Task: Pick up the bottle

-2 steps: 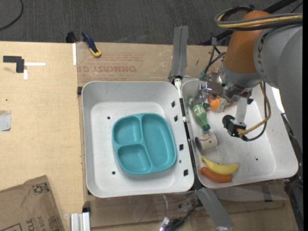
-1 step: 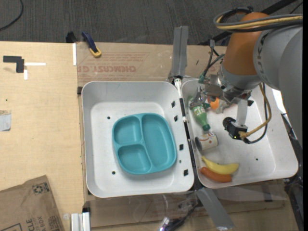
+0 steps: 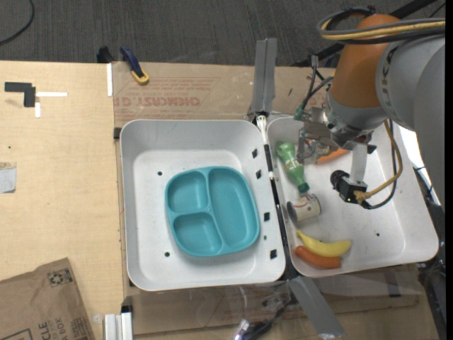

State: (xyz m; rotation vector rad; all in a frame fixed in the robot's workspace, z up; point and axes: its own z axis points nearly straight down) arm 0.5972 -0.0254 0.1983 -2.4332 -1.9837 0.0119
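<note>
A green bottle (image 3: 291, 164) lies on its side in the right bin (image 3: 396, 232), close to that bin's left wall, with its cap end toward the front. My gripper (image 3: 309, 148) hangs under the grey and orange arm, just right of the bottle's upper half and very close to it. Nothing can be seen held in it.
An orange carrot (image 3: 331, 156) lies right behind the gripper. A small can (image 3: 306, 206), a banana (image 3: 325, 246) and a red-orange piece (image 3: 318, 259) lie nearer the front. A black cable loop (image 3: 348, 187) hangs off the arm. The left bin (image 3: 141, 211) holds a teal divided plate (image 3: 211, 210).
</note>
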